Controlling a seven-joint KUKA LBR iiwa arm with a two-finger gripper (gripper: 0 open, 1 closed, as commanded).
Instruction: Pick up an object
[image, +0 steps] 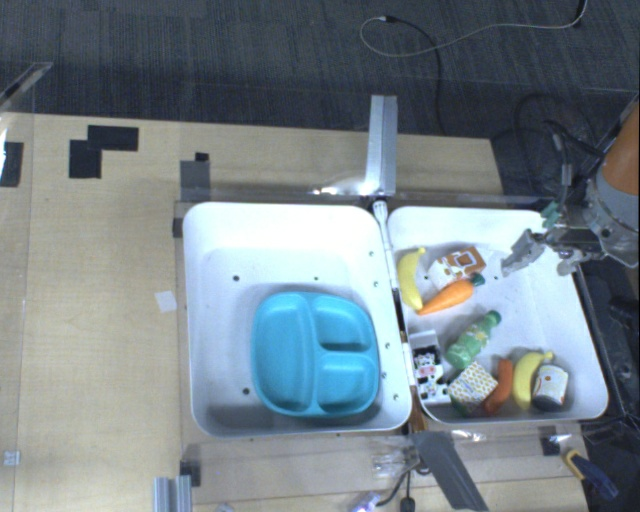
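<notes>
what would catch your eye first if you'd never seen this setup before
The bright blue tray stands out first, lying alone in the left bin. Next comes the colourful clutter in the right bin: a banana and carrot near the top, a green bottle lower down. The arm's hand hangs over that bin's upper right corner.

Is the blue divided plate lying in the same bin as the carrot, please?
No, the blue divided plate lies in the left bin, while the carrot lies in the right bin.
</notes>
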